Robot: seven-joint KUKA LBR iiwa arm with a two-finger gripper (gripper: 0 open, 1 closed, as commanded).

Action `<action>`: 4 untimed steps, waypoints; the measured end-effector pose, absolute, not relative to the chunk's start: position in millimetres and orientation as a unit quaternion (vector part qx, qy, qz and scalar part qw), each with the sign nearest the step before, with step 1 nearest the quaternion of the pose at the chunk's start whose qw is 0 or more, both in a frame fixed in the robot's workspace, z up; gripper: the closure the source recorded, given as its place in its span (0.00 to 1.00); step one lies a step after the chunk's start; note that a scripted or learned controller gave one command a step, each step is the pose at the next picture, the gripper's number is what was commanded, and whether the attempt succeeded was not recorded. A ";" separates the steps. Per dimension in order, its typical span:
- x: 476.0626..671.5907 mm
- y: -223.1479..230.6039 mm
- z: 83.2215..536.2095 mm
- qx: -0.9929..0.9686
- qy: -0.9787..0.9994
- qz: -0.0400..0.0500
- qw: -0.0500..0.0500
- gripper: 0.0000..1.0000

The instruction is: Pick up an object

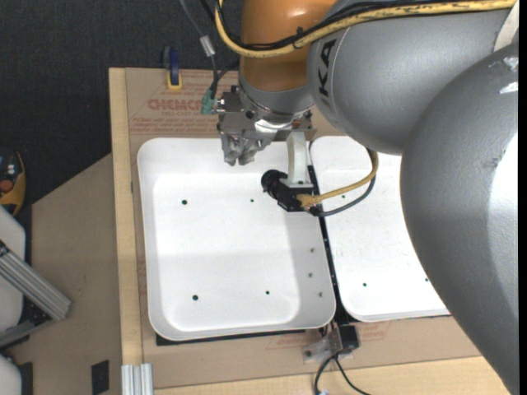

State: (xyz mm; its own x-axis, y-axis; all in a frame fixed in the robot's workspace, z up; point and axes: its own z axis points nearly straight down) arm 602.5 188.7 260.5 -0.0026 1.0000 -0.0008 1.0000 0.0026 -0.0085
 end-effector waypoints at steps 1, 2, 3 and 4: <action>596.0 158.9 315.8 -0.708 -0.706 -0.002 -0.002 1.00; 615.2 227.0 204.3 -0.705 -0.709 0.005 0.004 1.00; 643.5 182.7 303.8 -0.709 -0.706 -0.005 -0.004 1.00; 634.9 227.1 238.0 -0.706 -0.709 0.003 0.003 1.00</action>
